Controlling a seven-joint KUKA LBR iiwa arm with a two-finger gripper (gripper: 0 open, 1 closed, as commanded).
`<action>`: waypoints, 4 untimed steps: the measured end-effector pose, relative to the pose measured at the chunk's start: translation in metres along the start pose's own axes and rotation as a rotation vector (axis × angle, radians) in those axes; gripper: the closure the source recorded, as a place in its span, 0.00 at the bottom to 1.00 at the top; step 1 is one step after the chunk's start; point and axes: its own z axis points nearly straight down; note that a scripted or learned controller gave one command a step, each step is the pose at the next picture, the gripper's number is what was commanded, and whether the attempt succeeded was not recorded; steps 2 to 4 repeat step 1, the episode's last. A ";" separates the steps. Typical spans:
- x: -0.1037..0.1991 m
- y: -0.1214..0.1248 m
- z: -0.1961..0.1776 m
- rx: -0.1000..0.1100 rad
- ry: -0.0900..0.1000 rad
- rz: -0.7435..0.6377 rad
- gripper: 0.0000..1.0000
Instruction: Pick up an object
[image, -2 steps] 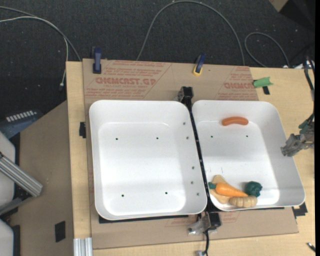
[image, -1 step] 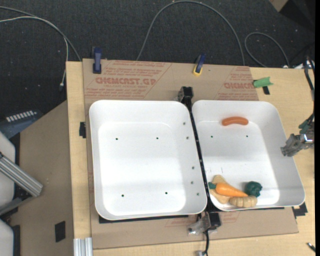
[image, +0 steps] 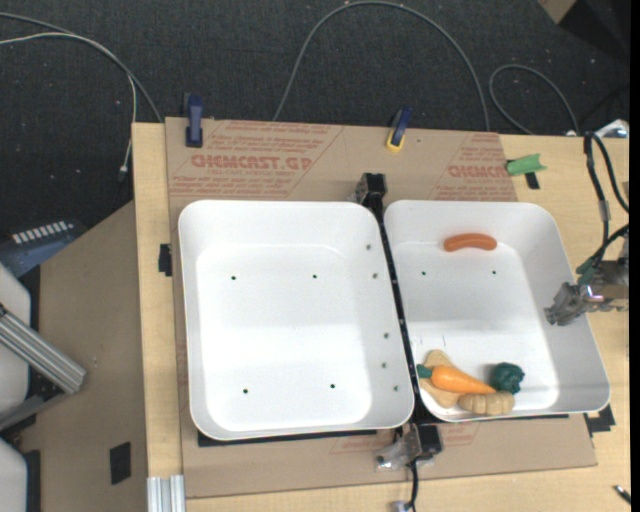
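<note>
The right bin (image: 535, 300) holds several toy foods. An orange sausage (image: 470, 242) lies near its far wall. By the near wall sit an orange carrot (image: 455, 379), a dark green piece (image: 507, 377), a tan lumpy piece (image: 487, 403) and a pale flat piece (image: 436, 359), all close together. My gripper (image: 565, 306) shows small at the bin's right rim, apart from every object. Nothing is seen in it.
The left bin (image: 290, 320) lies beside the right one, their rims touching along the middle. Both rest on a cardboard sheet (image: 300, 155) held by clamps at the back. Cables (image: 605, 215) hang at the right edge.
</note>
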 end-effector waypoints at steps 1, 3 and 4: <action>0.000 -0.002 0.041 -0.002 0.000 0.001 0.00; 0.000 -0.002 0.041 -0.002 0.000 0.001 0.00; 0.000 -0.002 0.041 -0.002 0.000 0.001 0.00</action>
